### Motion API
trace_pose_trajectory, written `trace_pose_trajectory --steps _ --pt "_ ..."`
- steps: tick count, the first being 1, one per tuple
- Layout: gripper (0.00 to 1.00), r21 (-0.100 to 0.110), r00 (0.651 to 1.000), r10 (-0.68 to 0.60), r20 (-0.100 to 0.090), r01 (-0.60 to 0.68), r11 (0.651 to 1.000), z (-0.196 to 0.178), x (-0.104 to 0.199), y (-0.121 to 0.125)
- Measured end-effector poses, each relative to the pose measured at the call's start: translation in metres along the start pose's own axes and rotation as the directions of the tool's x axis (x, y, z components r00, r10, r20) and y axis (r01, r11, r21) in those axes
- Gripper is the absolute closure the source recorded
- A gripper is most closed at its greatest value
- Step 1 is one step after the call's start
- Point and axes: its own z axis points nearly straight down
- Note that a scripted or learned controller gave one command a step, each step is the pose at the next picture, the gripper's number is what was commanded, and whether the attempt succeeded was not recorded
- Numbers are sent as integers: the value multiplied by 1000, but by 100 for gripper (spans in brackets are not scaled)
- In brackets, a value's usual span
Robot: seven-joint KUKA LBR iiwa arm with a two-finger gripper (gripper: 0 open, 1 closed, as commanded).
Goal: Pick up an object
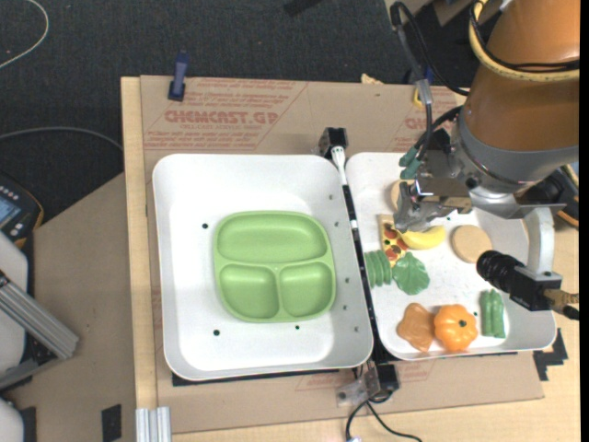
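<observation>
Surface [138,247] lying under printed cardboard sheet [239,113]. Two white bins sitting side by side on it: left bin [184,191], right bin [368,168], rims touching.

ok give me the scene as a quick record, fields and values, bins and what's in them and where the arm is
left bin: holds a green tray with three compartments
right bin: toy food, including a banana, pumpkin, leafy green, tan disc
arm: over the right bin, reaching in from the right
gripper: low over the banana, at the bin's back half
grasp: cannot tell
</observation>
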Motion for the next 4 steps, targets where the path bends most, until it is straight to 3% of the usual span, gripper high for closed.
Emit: trace_pose_trajectory --steps 1,2,3,4 --pt "100 -5 1000 -10 -3 10 1000 55 41 31" --pt "100 -17 1000 -15 -6 15 1000 7 101 -1" --pt "100 5 1000 -8 1 8 1000 169 128 -1" --pt "100 -11 1000 -5 -4 5 1000 150 127 2"
